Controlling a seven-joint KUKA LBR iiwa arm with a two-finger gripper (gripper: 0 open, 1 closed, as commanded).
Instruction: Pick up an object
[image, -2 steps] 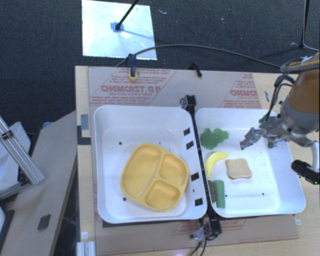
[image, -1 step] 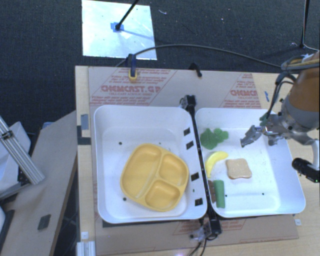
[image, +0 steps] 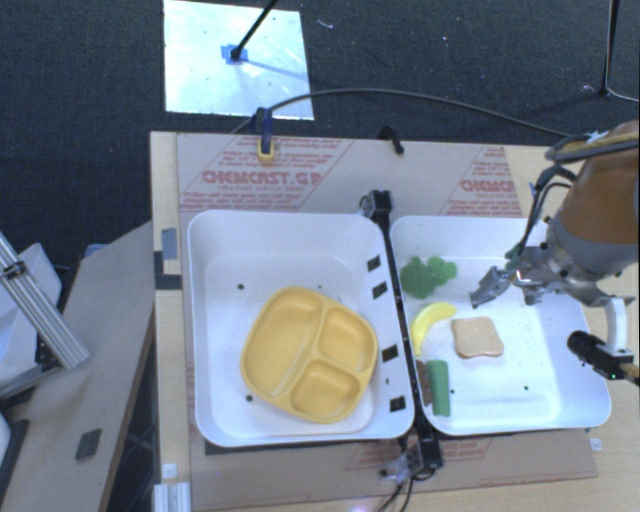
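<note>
Tan toast (image: 477, 337) lies flat mid-bin, so the tool (image: 492, 289), fingers apart and empty, may skid off.

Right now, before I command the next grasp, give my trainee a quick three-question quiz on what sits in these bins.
1. True or false: the yellow tray lies in the same bin as the toast slice.
2. Which item lies nearest the gripper? A) green stick B) toast slice C) yellow tray
3. Fill in: the green leafy toy lies in the ___ bin in this view.

Key: 1 false; 2 B; 3 right.
</note>
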